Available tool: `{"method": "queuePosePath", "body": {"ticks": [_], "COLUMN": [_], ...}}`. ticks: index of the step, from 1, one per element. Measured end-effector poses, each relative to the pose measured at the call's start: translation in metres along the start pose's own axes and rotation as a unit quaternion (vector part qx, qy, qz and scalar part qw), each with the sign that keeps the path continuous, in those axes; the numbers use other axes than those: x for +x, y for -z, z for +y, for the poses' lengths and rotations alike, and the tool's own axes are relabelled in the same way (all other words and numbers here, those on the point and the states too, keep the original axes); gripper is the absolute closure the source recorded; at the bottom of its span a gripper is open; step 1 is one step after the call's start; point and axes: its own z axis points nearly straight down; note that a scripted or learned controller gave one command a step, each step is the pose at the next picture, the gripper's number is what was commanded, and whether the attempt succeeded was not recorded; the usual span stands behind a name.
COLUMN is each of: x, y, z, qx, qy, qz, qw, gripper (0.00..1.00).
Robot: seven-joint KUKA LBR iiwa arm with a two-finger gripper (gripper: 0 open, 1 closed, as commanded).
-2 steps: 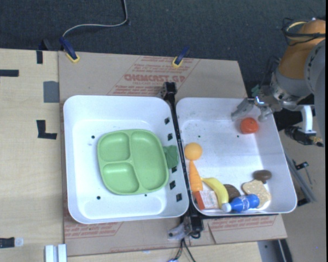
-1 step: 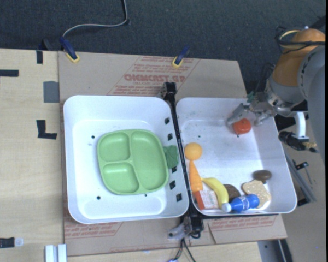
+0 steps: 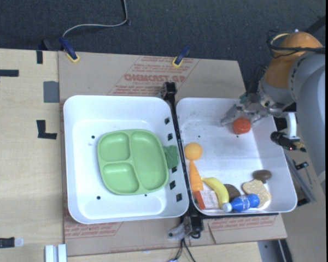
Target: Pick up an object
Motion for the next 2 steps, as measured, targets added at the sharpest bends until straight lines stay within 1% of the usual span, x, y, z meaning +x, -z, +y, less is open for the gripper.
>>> {"method": "queuePosePath", "body": {"ticks": [1, 2], "x": [-0.002, 0.056], "y": [0.013, 0.120], "z": [0.003, 0.000], "qx": [-0.008, -0.005], "qy": [0.001, 0.000], "qz": [-0.005, -0.003], "qw": [1.0000, 1.0000], "gripper": [1.00, 1.00]}}
